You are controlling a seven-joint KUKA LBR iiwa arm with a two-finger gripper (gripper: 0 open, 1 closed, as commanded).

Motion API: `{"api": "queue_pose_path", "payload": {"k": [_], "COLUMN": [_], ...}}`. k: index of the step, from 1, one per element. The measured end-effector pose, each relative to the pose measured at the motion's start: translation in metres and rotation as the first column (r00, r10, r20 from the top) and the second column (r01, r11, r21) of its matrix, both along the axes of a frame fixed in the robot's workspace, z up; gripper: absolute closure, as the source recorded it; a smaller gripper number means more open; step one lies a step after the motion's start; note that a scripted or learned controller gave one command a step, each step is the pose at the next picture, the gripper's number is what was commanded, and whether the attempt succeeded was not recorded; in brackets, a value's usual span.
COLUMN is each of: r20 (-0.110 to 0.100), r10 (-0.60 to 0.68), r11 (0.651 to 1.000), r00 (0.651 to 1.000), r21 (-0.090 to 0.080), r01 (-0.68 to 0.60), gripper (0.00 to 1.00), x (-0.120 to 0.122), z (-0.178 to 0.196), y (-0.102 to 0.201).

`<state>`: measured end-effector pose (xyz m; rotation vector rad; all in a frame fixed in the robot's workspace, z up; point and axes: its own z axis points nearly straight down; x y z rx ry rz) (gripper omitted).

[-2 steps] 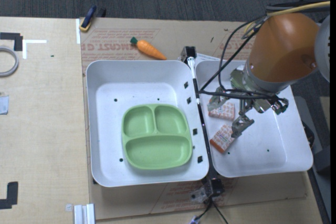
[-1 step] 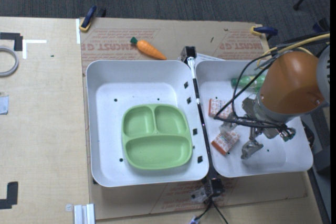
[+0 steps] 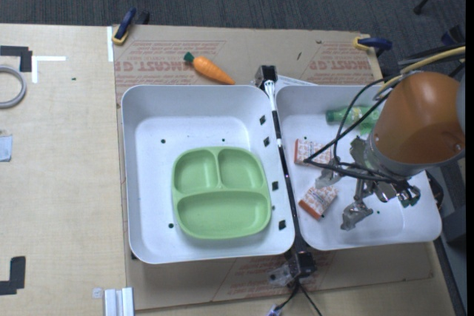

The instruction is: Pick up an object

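Camera view: I start with the surface (image 3: pixel 59 181), a tan board carrying two white bins side by side. Left bin (image 3: pixel 141 159) holds one green divided plate (image 3: pixel 221 192), lying flat near the centre. Right bin (image 3: pixel 311 103) holds the candidate objects, and I have the arm (image 3: pixel 422 118) over it, entering from the right with its orange band uppermost. This placement suits the task: the pickable items are clustered in the right bin, within short reach.

The claw (image 3: pixel 358 212) hangs low over the right bin floor, near the front wall. I cannot tell whether it is spread or closed, since the metal parts blur together at this angle. I see nothing gripped in it.

Nearest task object is a small red-and-white packet (image 3: pixel 318 200), lying flat just to the left of the claw, apart from it. A second similar packet (image 3: pixel 305 151) lies further back. A green bottle (image 3: pixel 348 114) lies on its side near the rear wall, partly hidden by the arm.

Outside the bins, a toy carrot (image 3: pixel 208 68) rests on the cardboard behind the left bin. My judgement: pick not yet achieved.
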<state>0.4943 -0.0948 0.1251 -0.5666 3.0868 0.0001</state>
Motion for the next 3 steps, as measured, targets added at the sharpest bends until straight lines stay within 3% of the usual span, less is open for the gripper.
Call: {"api": "queue_pose_path", "payload": {"k": [1, 2, 3], "r20": [0.001, 0.003, 0.008], "r10": [0.063, -0.107, -0.112], "r11": [0.998, 0.994, 0.994], "r00": [0.998, 0.994, 0.994], "r21": [0.0, 0.001, 0.002], "r01": [-0.063, 0.107, 0.112], "gripper": [0.0, 0.0, 1.0], "x": [0.074, 0.152, 0.153], "z": [-0.032, -0.032, -0.021], "y": [-0.002, -0.006, -0.006]}}
